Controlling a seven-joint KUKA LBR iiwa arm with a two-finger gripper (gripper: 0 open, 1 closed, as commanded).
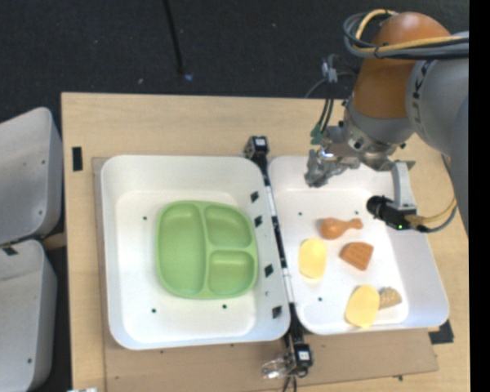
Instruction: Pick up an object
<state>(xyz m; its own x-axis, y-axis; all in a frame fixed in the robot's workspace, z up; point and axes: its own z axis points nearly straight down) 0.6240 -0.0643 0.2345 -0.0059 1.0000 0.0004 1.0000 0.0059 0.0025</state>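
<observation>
The right bin (416, 276) holds several small food-like items: an orange drumstick shape (340, 228), a pale yellow piece (312, 259), an orange wedge (357, 256), a yellow oval (363, 305) and a small tan piece (389, 298) beside it. My gripper (320, 172) hangs over the bin's far left corner, above and apart from the items. Nothing shows between its fingers.
The left bin (131, 300) carries a green divided plate (207, 248). A black divider (271, 227) with clips runs between the two bins. A black cabled fitting (388, 211) sits over the right bin's far right part. The wooden bench (82, 129) surrounds both bins.
</observation>
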